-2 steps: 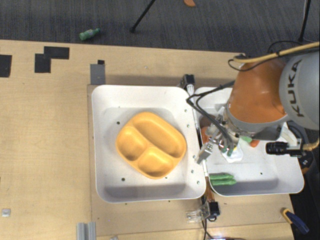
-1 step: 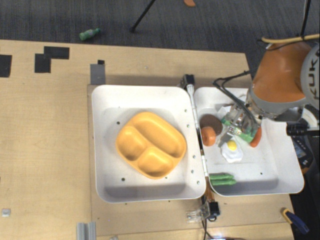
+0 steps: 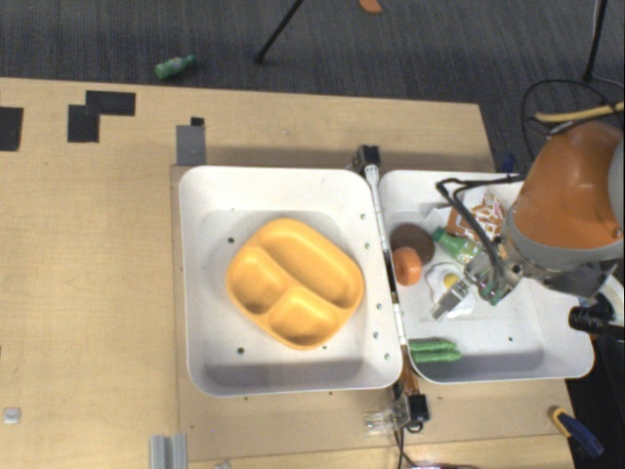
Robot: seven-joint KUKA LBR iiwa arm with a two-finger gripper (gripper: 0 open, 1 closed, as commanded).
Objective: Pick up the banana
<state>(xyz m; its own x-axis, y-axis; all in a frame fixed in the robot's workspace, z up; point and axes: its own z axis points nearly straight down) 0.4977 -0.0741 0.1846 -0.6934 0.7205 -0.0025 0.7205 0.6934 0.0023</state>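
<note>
Across the worktop (image 3: 88,262), two white bins sit side by side. The left bin (image 3: 205,203) holds one yellow divided dish (image 3: 293,281), roughly centred. The right bin (image 3: 547,360) holds the clutter.

The arm (image 3: 571,198) reaches in from the right, its orange band over the far right part of the right bin. The gripper (image 3: 451,301) is low over the middle-left of that bin. Whether it is released or clenched cannot be told from this angle.

Banana (image 3: 449,281): probably the small yellow patch just at the gripper, mostly hidden by it. The identification is tentative, and no grasp is visible.

Neighbours:
- a brown round item (image 3: 412,237) and an orange one (image 3: 407,267) touch each other, just left of the gripper by the bin wall
- a green packet (image 3: 454,242) lies on the far side
- a green pod-like piece (image 3: 433,350) lies near the front wall, apart from the rest

Risks, as I judge them:
- The crowding could make the gripper close on the orange item or the packet instead.
- It could nudge the banana sideways against the wall.
- A curved, smooth fruit pinched off-centre may rotate and slip on lift.
- The yellow dish is a same-colour decoy but lies well apart.
</note>
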